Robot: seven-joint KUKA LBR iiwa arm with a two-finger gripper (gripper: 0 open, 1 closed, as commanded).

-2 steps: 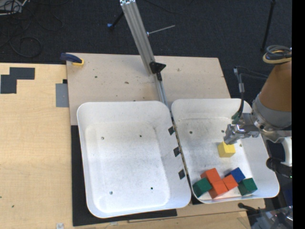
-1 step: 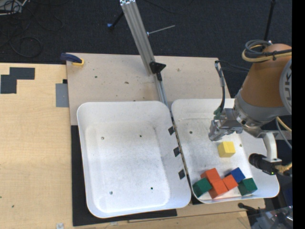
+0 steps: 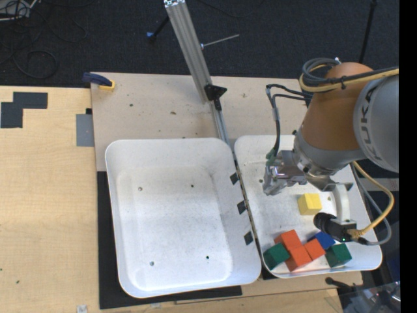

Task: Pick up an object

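Note:
My gripper [image 3: 277, 178] hangs over the middle of the right bin [image 3: 255, 150], below the orange wrist band. A yellow block [image 3: 309, 203] lies just right of it on the bin floor. At the bin's near end sit an orange block [image 3: 294, 247], a green block [image 3: 276, 255], a blue block [image 3: 324, 240], a small orange block [image 3: 315, 249] and a dark green block [image 3: 338, 255]. No block shows between the fingers.
The left bin [image 3: 176, 214] lies beside the right one, with black clips [image 3: 239, 207] along the shared rim. A slanted aluminium post [image 3: 193, 51] rises behind the bins. Cables [image 3: 365, 230] trail at the right bin's far side.

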